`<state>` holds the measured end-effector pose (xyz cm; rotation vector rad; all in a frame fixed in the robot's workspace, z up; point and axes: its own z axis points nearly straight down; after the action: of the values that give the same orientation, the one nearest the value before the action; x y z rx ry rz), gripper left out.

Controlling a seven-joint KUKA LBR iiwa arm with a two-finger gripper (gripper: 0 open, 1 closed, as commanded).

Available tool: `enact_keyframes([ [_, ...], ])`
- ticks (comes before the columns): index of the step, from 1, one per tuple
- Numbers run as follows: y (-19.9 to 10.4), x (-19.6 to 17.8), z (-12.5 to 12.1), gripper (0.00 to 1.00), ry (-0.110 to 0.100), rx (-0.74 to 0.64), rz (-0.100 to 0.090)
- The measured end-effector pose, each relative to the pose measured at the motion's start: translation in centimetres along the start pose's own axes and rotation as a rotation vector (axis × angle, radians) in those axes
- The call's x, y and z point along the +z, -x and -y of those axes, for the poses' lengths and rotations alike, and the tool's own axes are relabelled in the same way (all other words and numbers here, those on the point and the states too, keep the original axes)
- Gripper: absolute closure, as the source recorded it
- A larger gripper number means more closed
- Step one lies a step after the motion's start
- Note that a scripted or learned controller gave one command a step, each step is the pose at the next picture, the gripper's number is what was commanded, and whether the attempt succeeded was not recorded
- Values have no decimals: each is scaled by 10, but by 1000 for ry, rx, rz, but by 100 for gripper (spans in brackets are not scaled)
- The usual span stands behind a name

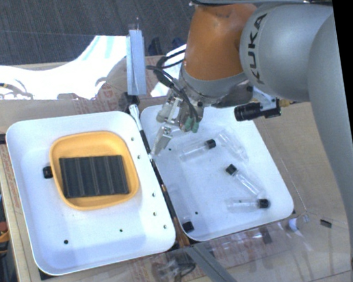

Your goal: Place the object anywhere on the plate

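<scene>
You see the claw hanging over the upper left corner of the right bin, though you cannot tell its grip, while clear tubes lie in that bin, apart from the yellow plate left of it.

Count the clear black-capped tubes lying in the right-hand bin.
3. One tube lies near the bin's top, just below the gripper; one lies mid-bin; one lies near the bottom right. The arm overhangs the top, so more may be hidden.
</scene>
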<state>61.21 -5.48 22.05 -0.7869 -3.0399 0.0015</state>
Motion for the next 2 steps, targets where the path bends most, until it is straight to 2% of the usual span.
enact_keyframes([
  [2,0,0,0,0,0,0,0],
])
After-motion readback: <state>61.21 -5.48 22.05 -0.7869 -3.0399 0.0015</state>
